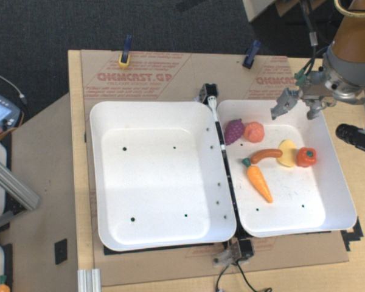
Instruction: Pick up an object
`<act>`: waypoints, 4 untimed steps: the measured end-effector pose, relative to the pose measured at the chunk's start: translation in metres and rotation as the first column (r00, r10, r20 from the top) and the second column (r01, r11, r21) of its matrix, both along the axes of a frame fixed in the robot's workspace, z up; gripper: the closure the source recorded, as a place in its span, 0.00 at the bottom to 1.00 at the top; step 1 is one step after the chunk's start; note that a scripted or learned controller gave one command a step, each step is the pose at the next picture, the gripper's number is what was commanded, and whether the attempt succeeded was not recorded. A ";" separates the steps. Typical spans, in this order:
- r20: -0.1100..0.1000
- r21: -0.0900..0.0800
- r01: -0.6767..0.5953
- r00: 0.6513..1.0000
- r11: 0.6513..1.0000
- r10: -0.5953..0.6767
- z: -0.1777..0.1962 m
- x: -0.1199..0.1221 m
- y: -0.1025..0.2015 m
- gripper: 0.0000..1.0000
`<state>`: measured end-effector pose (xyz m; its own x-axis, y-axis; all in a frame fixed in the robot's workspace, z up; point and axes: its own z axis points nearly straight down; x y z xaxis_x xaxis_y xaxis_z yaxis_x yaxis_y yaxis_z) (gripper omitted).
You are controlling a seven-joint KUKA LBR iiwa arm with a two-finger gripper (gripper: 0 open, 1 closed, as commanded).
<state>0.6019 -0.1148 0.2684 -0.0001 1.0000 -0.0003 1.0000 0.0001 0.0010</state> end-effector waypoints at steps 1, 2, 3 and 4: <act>-0.021 0.005 0.004 1.000 1.000 -0.004 -0.133 -0.083 -0.004 0.00; -0.004 0.004 -0.007 1.000 1.000 0.007 -0.082 -0.124 0.085 0.00; -0.001 0.001 0.001 1.000 1.000 -0.001 -0.074 -0.122 0.079 1.00; 0.019 0.001 -0.007 1.000 1.000 0.007 0.064 -0.072 0.121 1.00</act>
